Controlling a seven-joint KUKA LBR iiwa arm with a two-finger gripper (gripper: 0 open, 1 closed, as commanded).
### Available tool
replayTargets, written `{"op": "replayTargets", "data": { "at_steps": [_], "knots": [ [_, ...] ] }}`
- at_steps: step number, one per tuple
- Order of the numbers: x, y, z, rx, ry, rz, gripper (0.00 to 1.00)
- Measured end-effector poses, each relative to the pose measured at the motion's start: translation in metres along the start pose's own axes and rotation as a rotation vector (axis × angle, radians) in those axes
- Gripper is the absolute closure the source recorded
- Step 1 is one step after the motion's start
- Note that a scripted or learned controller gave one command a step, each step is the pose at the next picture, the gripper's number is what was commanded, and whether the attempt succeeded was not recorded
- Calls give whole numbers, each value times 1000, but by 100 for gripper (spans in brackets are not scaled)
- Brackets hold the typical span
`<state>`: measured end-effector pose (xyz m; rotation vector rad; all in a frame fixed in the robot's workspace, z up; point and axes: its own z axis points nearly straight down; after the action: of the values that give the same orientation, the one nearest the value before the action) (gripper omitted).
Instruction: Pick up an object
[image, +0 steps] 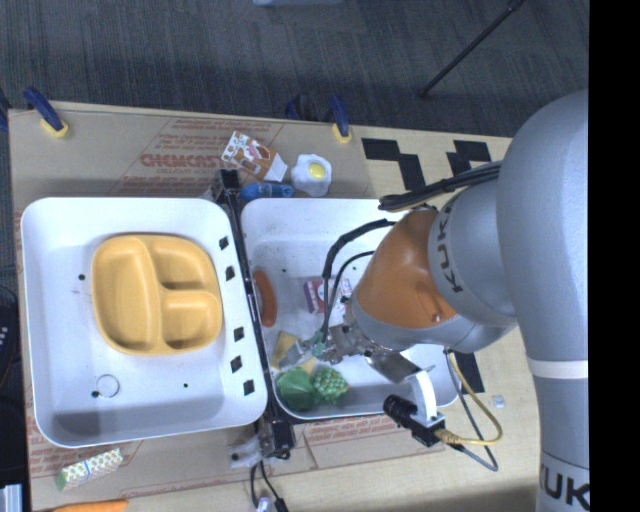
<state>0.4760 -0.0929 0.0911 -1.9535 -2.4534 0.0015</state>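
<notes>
Many small toys, like the green bumpy one, sit piled near the right bin's front edge, so the gripper hangs low there; I cannot tell its grip.

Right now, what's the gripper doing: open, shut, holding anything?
Gripper: cannot be told. It is low in the right shallow white bin, over the small green toys; the grey arm's orange wrist band blocks the view.
</notes>
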Motion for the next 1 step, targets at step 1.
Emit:
{"op": "replayTargets", "data": {
  "at_steps": [1],
  "knots": [
    [-63,55,-1,-2,-3,-70,0]
  ]
}}
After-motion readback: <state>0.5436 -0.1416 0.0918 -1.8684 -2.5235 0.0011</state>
